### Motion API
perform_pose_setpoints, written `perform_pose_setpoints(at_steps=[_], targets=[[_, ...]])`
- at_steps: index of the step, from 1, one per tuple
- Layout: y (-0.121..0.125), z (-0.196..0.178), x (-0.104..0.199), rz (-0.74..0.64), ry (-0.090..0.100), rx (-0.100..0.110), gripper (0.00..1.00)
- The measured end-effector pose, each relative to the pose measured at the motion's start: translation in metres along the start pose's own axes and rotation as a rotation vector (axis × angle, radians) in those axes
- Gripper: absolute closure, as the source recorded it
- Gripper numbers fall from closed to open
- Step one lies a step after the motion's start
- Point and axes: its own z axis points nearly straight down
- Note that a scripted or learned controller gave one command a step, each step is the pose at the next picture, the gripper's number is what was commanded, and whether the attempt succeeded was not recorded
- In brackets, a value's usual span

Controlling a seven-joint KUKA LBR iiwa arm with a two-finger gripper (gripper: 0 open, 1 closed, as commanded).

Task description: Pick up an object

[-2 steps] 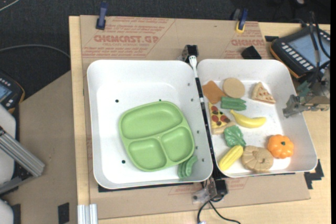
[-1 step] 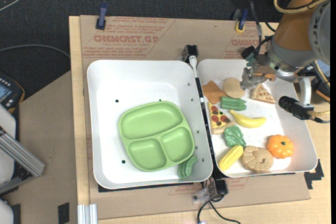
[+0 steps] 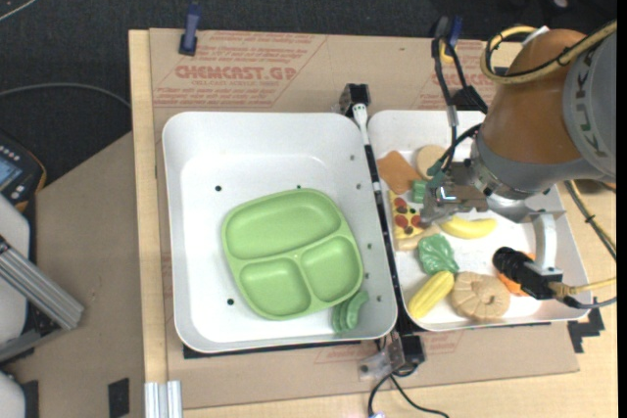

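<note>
The right bin (image 3: 407,124) holds several toy foods: an orange wedge (image 3: 396,169), a pizza slice (image 3: 406,216), a yellow banana (image 3: 469,228), a green leafy piece (image 3: 436,255), a corn cob (image 3: 430,293) and a tan bagel (image 3: 480,298). My gripper (image 3: 441,195) hangs low over the middle of this bin, between the pizza slice and the banana. The grey and orange arm (image 3: 544,127) covers the bin's right side. Nothing is visibly held.
The left bin (image 3: 196,152) bears a light green divided plate (image 3: 291,252), with a small green toy (image 3: 349,313) by its lower right corner. A pale round piece (image 3: 429,157) lies beside the orange wedge. The two bins meet at a dark clip (image 3: 355,99).
</note>
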Motion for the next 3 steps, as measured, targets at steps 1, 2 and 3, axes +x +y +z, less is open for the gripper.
perform_pose_setpoints(at_steps=[1,2,3], targets=[[-0.039,0.001,0.061,0.0,-0.002,-0.002,1.0],[-0.037,0.037,0.145,-0.003,-0.002,-0.001,1.0],[-0.036,0.024,0.14,0.007,-0.005,-0.006,1.0]])
